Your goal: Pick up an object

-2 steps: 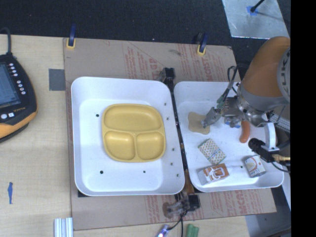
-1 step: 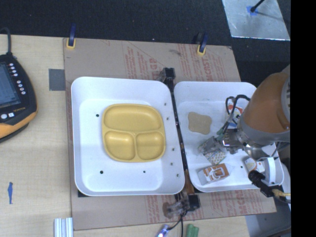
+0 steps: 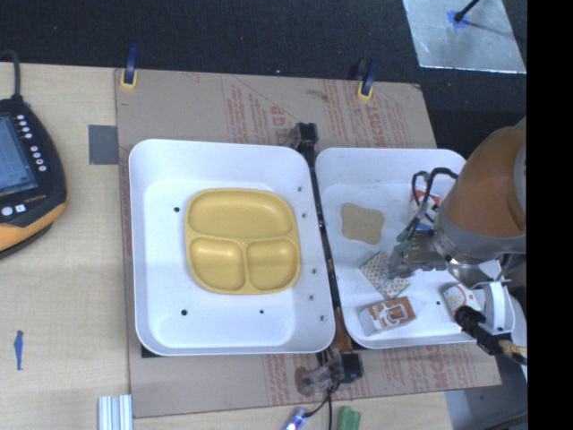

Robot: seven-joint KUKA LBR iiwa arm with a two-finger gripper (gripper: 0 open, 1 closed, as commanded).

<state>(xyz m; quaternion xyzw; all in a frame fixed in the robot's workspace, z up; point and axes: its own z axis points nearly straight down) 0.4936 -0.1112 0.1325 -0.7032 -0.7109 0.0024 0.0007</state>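
Cardboard covers the tabletop [image 3: 72,330] under both bins; the end effector [image 3: 405,260] hangs low over the patterned packet [image 3: 387,274], its finger spread impossible to tell.

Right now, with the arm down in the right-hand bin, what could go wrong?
The claw sits at the patterned grey packet, which lies flat, so it may slip away ungrasped. The small brown-and-white box lies close below and the tan flat pad close above; either could get nudged.
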